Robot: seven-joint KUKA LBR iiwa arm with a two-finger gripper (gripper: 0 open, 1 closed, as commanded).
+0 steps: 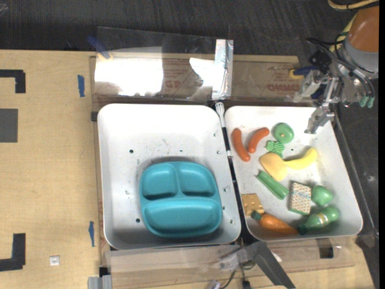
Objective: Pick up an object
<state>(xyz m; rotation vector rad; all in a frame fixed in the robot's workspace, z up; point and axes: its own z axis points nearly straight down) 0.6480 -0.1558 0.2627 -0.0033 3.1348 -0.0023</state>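
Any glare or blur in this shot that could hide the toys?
Camera view: strong glare on the clear sheet behind the left bin; the right bin's toys are evenly lit with soft shadows; the gripper looks slightly blurred.

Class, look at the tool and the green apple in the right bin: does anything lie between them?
Nothing visible does. The tool hangs over the right bin's upper right corner, and bare white floor separates it from the green apple. The banana lies lower, off that line.
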